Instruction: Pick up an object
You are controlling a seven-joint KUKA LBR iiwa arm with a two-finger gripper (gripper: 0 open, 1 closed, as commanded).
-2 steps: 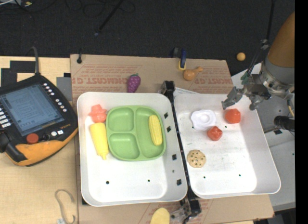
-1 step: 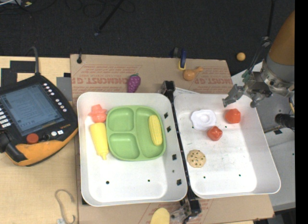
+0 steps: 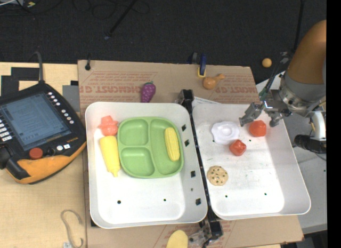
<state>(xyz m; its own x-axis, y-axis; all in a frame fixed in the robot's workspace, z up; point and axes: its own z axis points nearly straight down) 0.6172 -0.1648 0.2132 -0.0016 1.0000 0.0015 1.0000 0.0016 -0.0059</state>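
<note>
Gripper (image 3: 262, 114) sits over the right bin (image 3: 277, 199), fingers spread apart, straddling a red tomato (image 3: 258, 128) near the bin's back edge, nothing clamped. Just beside it: white fried egg (image 3: 225, 131), red strawberry (image 3: 237, 147); cookie (image 3: 217, 175) nearer the front. Cardboard sheet (image 3: 122, 81) behind the bins carries red print, upside down, roughly "CHEMCRAFT", not fully legible.

text — red print on cardboard sheet (image 3: 112, 84) under bins | upside-down (not clearly readable)
</note>
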